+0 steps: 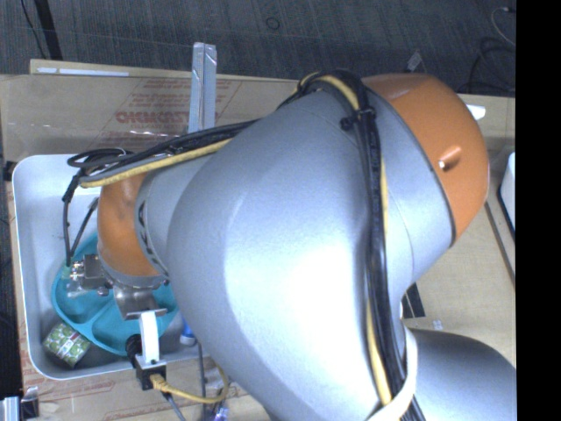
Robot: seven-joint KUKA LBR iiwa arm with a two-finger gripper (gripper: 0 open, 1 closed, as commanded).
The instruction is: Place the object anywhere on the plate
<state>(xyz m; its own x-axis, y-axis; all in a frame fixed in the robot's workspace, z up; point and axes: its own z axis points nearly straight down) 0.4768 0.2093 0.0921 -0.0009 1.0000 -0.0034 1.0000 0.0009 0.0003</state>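
Jaws hidden over plate [79, 310]; object [67, 343] beside.

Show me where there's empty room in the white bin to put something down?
The bare patch is the upper left of the white bin, between its back wall, the black cables and the blue plate. Lower down it is crowded: the plate, a green patterned object on the plate's near rim, and the arm's wrist above.

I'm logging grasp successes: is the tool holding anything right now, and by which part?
Cannot be told: the arm hides the tool's tip above the blue plate. The green object lies at the plate's edge.
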